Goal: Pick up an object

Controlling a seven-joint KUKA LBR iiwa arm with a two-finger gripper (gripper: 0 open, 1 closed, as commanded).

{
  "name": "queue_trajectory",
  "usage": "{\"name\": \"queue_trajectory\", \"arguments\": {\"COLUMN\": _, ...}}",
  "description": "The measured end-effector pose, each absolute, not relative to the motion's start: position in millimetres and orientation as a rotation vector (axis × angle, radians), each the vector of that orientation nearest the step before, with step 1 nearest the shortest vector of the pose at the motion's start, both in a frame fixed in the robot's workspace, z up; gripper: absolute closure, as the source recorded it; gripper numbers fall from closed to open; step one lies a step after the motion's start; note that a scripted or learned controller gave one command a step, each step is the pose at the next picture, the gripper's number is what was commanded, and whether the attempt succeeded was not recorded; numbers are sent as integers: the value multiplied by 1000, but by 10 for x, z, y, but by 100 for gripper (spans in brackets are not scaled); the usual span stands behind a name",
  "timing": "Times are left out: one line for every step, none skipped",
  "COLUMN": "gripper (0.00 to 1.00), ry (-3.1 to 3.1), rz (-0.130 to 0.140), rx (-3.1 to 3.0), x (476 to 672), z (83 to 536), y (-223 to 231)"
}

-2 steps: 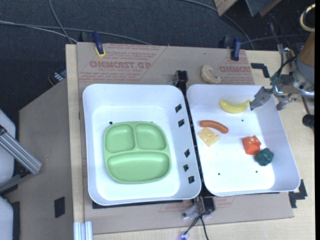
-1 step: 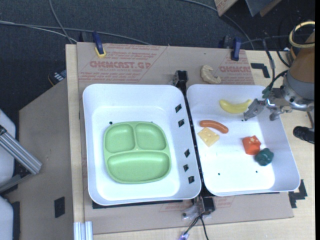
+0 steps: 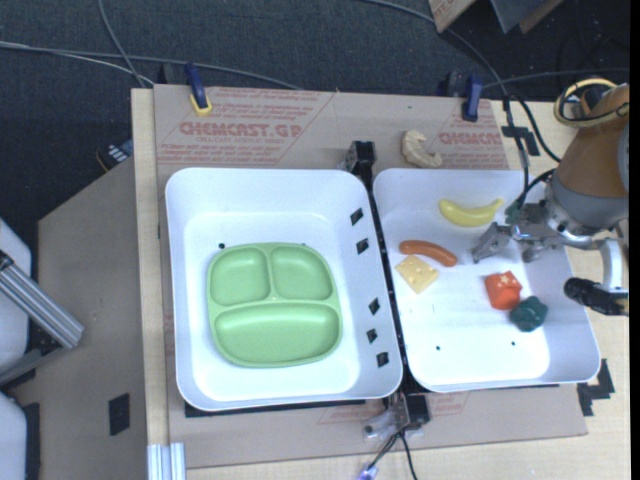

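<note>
The gripper point(image 3: 503, 240) hangs over the right bin's point(image 3: 480, 363) far right part, its grey fingers spread apart with nothing between them, just beside the yellow toy banana point(image 3: 468, 211) near the far edge. Toward the bin's left edge lie an orange sausage point(image 3: 428, 253) and a pale yellow cheese wedge point(image 3: 417, 273) (touching or nearly so), while a red block point(image 3: 503, 290) and dark green broccoli piece point(image 3: 528, 314) sit by the right edge. The left bin point(image 3: 190, 208) carries a green divided plate point(image 3: 272, 303).

Lighting even, bright, diffuse from overhead. White bins point(image 3: 190, 268) near overexposure, soft glare on rims. Shadows faint, short. Dark floor point(image 3: 300, 38) at 12 o'clock underexposed. Slight overall softness; mild grain; no evident edge distortion.
</note>
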State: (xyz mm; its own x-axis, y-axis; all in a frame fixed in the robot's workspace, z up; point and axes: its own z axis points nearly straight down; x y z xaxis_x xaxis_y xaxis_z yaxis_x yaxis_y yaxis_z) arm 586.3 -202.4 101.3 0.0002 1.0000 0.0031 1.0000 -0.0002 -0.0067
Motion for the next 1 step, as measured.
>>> {"name": "queue_trajectory", "arguments": {"gripper": 0, "ry": -2219, "rz": 2, "rx": -2218, "x": 5863, "z": 841, "y": -2017}}
